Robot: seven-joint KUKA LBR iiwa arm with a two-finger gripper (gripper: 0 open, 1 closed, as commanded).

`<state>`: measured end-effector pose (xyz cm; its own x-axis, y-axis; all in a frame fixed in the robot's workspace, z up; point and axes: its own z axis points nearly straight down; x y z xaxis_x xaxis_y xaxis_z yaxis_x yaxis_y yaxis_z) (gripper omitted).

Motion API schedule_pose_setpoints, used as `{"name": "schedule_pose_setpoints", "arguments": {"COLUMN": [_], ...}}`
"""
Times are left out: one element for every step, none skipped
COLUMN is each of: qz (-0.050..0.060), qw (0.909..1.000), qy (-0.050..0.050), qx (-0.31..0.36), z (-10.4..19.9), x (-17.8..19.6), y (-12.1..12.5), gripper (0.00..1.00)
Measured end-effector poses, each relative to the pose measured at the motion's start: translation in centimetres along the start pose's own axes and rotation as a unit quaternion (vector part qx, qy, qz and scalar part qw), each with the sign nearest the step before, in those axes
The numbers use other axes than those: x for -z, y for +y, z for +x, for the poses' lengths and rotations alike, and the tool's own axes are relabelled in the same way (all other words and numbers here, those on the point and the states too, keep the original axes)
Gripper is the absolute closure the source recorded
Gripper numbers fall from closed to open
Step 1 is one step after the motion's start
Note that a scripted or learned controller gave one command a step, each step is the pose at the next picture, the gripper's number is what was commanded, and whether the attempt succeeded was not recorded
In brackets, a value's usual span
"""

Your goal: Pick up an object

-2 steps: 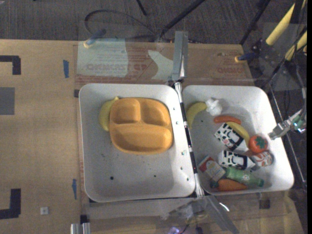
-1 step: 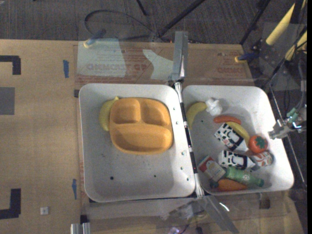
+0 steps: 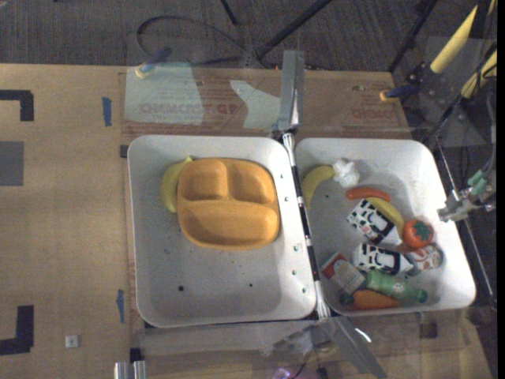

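Gripper [image 3: 460, 205] parked at right bin [image 3: 442, 279] edge, likely clearing toys for overhead view; jaws' state unreadable

The gripper [image 3: 458, 208] is a small, pale grey metal part with a boxy shape. It has little green spots near its top. It looks blurry, so any screws or marks are too small to see.

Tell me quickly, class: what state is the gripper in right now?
Gripper: at the right bin's right edge, holding nothing visible; open or shut cannot be told.
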<state>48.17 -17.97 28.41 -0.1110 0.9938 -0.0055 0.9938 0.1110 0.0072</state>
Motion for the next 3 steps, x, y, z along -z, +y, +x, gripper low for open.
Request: {"name": "schedule_pose_setpoints", "arguments": {"qz": [0.000,0.004,-0.010], "qw": [1.0000,0.9998,0.9996], "qy": [0.000,0.003,-0.001], "qx": [0.000,0.021,0.026], "z": [0.0,0.9,5.2], "x": [0.0,-12.7,-18.8], "y": [0.0,5.1,14.1], "gripper": [0.00,0.00,0.00]}}
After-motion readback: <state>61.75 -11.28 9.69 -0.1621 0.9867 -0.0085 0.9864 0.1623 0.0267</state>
